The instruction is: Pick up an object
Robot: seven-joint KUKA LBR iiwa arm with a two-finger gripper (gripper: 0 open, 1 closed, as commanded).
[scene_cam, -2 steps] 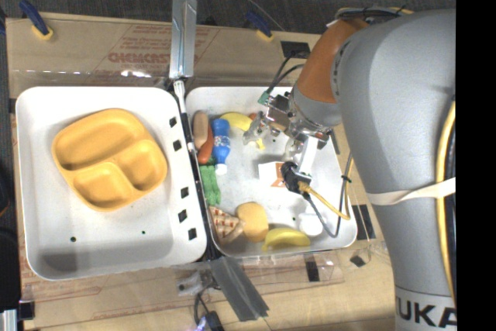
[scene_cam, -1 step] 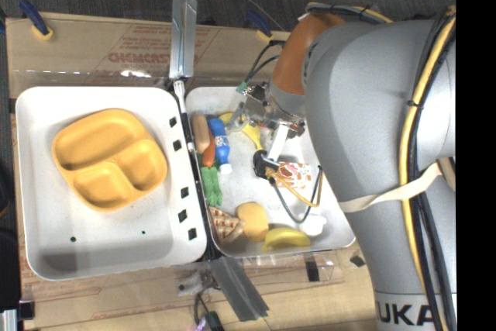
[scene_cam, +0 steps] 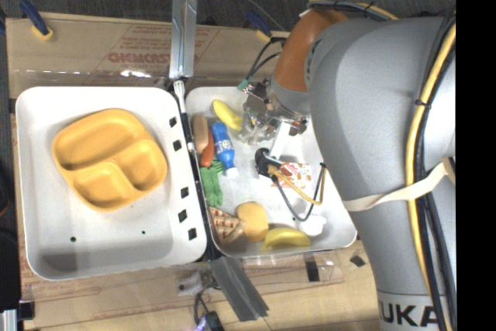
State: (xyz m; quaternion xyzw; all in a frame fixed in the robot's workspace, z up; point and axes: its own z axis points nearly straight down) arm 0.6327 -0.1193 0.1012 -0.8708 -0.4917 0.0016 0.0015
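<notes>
Gripper (scene_cam: pixel 260 122) hangs low in right bin (scene_cam: pixel 335 232), claw state unclear, near banana (scene_cam: pixel 226 114) and blue bottle (scene_cam: pixel 223 149); crowded items risk a glancing, failed grab.

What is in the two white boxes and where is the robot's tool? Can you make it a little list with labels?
left bin: holds a yellow divided plate
right bin: banana at the top, blue bottle by the left wall, second banana at the bottom edge, round yellow piece beside it
tool: over the top of the right bin, next to the upper banana
tool holding something: cannot tell
arm: grey with an orange band, covering the right side
</notes>
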